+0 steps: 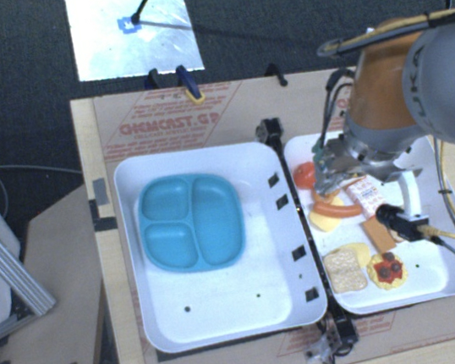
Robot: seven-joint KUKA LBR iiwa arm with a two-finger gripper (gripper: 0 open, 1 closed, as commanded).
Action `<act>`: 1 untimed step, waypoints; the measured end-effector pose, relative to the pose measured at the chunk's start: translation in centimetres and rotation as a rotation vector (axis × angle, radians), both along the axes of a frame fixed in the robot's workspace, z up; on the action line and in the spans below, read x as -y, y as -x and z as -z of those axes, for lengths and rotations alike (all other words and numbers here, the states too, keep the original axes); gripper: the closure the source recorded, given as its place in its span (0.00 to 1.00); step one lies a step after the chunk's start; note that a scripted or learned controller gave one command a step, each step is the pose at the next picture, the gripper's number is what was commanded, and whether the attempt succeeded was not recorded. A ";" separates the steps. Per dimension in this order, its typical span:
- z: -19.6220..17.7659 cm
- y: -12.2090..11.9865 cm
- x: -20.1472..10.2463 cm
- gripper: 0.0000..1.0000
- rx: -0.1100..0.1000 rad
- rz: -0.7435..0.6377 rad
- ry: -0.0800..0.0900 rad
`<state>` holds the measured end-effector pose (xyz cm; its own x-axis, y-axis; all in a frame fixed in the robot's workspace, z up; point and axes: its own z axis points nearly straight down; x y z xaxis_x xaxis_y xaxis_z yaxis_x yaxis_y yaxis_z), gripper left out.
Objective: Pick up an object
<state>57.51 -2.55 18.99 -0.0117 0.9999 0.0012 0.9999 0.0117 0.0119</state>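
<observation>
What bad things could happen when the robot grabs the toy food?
The gripper hangs over a tight cluster: a red round tomato toy, an orange-red sausage toy and a yellow cheese-like slice lie touching. It might pinch two at once, or nudge them aside. The tomato, being round, could roll off toward the right white bin's wall.

Single fixed camera above bench (156, 111), slanted down over both bins (230, 305).

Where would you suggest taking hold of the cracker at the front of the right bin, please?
Take the cracker across its left and right edges, coming straight down. It lies flat and roughly square, its left edge facing bare bin floor; yellow food touches its upper right corner, so stay low on that side.
</observation>
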 end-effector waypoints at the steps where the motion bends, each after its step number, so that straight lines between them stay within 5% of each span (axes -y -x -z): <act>1: 0.6 -1.4 -7.6 1.00 -0.010 0.000 -0.003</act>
<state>58.94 5.09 18.44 -0.0116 0.9999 0.0043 0.9999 0.0116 0.0024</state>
